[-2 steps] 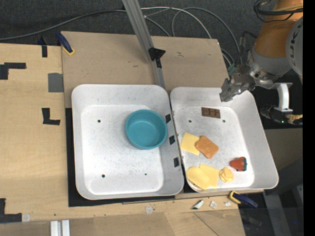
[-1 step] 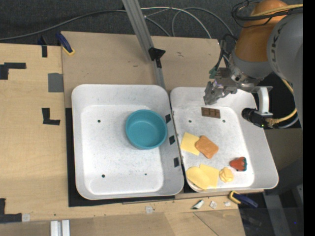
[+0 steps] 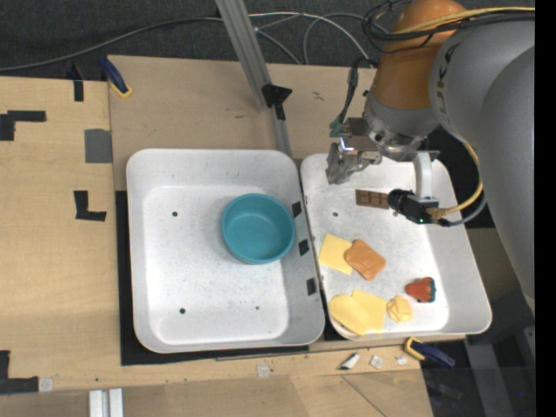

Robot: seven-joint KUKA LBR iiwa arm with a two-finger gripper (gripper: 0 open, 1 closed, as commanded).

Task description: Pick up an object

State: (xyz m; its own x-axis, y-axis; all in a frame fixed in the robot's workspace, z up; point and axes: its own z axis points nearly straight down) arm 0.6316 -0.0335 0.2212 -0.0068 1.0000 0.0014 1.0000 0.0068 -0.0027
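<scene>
From above the bench, 2 shallow white bins sit side by side on the wooden top. The left bin [image 3: 165,320] holds a teal bowl [image 3: 257,227], upright, a little right of the bin's middle and near the wall shared with its neighbour.

The right bin [image 3: 460,315] holds the small things. A pale yellow square slice [image 3: 334,254] lies near its middle, and an orange-brown block [image 3: 366,260] rests partly on that slice's right edge. Nearer the front lies a larger yellow flat piece [image 3: 359,312], with a small pale yellow lump [image 3: 400,308] touching its right side. Just up and right of the lump sits a red object [image 3: 420,290] with a dark part on it; what it is I cannot tell. A small brown bar [image 3: 371,199] lies flat in the bin's rear half.

The grey arm [image 3: 495,76] comes in from the right, its orange band [image 3: 415,55] above the wrist, and the gripper [image 3: 340,168] hangs over the rear left corner of the right bin, close to the shared wall. Its 2 fingers look close together with nothing between them, but I cannot tell for sure whether they are parted or pressed. The brown bar is the nearest object, just to the gripper's right and apart from it.

A slanted grey metal pole [image 3: 248,50] crosses the bench behind the bins, and black cables [image 3: 287,26] trail across the dark floor beyond.
</scene>
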